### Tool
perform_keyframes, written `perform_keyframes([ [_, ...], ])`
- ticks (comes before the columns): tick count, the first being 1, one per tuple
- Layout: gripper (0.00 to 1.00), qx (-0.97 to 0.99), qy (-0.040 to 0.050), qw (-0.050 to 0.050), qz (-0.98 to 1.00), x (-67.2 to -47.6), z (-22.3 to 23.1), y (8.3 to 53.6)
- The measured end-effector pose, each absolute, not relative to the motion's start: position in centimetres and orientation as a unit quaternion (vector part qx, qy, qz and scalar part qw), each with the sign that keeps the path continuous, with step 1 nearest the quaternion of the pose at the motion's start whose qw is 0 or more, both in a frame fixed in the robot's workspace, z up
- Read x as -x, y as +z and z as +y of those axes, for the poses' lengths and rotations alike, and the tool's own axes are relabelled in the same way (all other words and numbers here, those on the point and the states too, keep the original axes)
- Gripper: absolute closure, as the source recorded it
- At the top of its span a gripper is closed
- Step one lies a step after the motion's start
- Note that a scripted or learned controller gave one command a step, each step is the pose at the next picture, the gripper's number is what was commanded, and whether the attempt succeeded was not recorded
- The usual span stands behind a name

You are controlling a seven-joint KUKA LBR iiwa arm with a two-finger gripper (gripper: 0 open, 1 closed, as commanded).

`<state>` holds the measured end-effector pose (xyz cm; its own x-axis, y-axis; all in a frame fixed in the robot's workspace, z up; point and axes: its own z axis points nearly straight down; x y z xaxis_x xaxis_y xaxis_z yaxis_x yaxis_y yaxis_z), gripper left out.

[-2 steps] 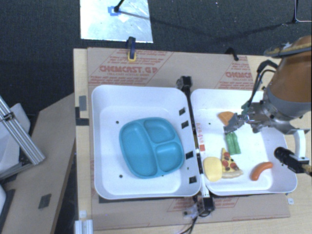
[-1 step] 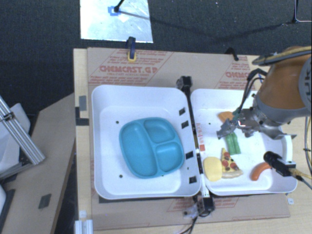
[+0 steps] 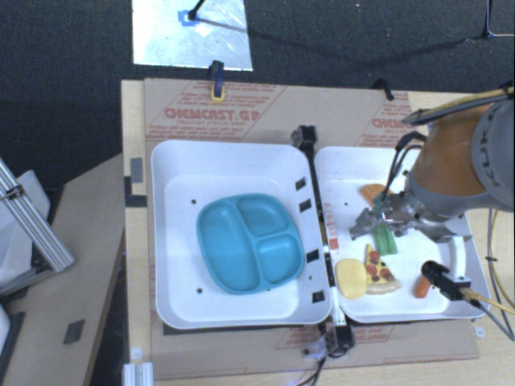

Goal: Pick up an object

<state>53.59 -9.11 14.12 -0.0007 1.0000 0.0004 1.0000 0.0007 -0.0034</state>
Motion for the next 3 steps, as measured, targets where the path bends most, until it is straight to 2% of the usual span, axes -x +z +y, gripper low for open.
perform_keyframes([
  [1,0.00,0.707,-0.0003,-0.001,-0.708,-53.6,-9.1,9.0],
  [2,1.00,0.707,-0.0016,-0.004,-0.707,-53.9,-9.2,10.4],
  [3,1.00,0.706,-0.0020,-0.003,-0.708,-53.7,-9.6,16.7],
])
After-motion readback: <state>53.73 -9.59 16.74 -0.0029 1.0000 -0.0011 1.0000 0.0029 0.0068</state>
